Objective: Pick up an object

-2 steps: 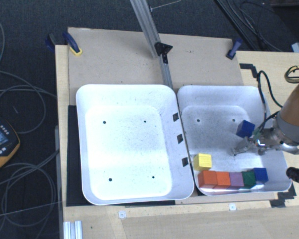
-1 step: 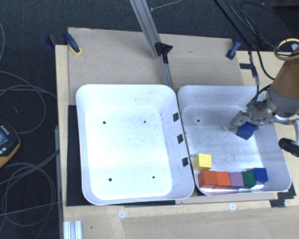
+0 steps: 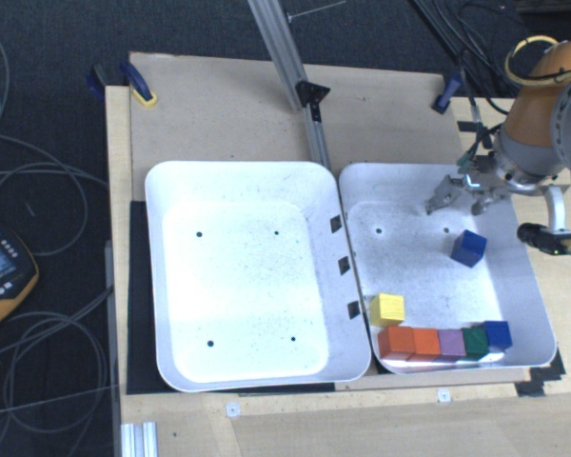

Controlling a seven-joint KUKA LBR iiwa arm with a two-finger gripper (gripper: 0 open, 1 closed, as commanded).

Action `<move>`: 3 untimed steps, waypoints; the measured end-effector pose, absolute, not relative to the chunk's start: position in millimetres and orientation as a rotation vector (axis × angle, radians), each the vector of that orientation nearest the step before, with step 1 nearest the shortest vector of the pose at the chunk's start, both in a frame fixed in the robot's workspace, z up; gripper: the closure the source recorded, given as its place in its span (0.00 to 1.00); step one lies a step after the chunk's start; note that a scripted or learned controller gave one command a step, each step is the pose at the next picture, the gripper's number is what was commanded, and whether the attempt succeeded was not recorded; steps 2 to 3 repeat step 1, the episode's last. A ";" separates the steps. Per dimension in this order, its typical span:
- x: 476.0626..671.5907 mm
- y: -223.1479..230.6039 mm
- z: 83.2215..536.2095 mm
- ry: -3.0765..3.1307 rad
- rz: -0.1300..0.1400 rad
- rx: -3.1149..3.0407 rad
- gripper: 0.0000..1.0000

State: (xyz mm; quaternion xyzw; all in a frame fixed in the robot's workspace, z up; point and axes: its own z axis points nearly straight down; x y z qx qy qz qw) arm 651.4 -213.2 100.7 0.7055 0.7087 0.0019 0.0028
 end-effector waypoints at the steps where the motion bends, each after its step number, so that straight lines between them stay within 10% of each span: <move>1: 650.1 -214.4 112.5 2.222 0.002 2.214 1.00; 3: 650.1 -214.4 112.5 2.222 0.002 2.214 1.00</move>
